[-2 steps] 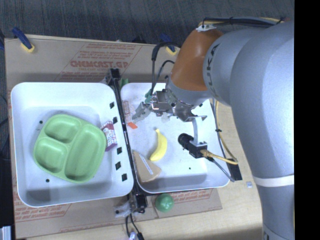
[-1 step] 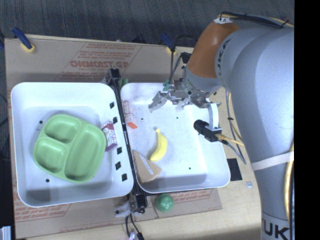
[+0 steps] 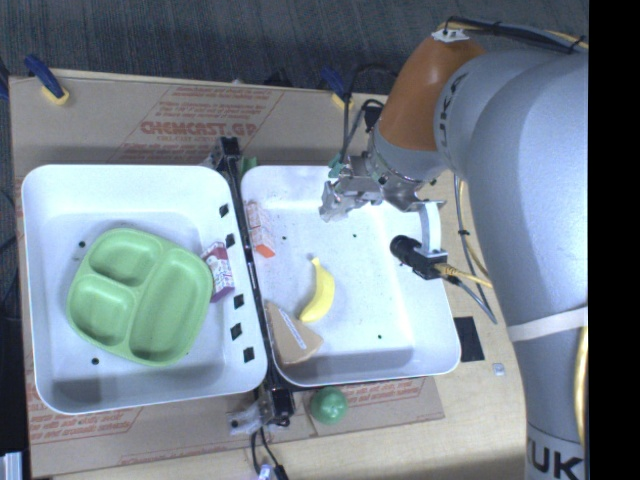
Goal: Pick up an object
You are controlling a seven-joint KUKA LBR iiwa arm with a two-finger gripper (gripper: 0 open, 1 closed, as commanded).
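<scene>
Dark grey carpet behind; bench (image 3: 200,108) topped with printed cardboard, blue clamps (image 3: 45,80) at its far edge; two white bins side by side on it, black clips along the seam between them.

Left bin (image 3: 60,198): green divided plate (image 3: 140,295) with three compartments, lying flat at centre-left; small maroon packet (image 3: 220,268) just beside the plate's right rim, near the seam.

Right bin (image 3: 400,318): banana (image 3: 319,291) near the middle, well apart from the walls; long axis runs from upper left to lower right-ish, nearly along the bin's depth, slightly tilted; thin stem end points to the far side, up in view, fatter end toward the near wall; curve bulges to the right. Brown wedge-shaped thing (image 3: 293,336) in the near-left corner, just beside the banana's lower end, cannot tell if touching. Orange-and-white small item (image 3: 258,230) by the seam wall, left of the banana.

Green ball (image 3: 327,404) sits outside the bins on the cardboard, just past the right bin's near wall.

Arm enters from the right, orange band above the wrist; gripper (image 3: 345,200) hangs over the far part of the right bin, up and right of the banana, apart from it; nothing seen between its fingers; whether the jaws are released or clenched, cannot tell, too blurred. Black connector (image 3: 415,256) with cable juts from the wrist over the bin's right side.
</scene>
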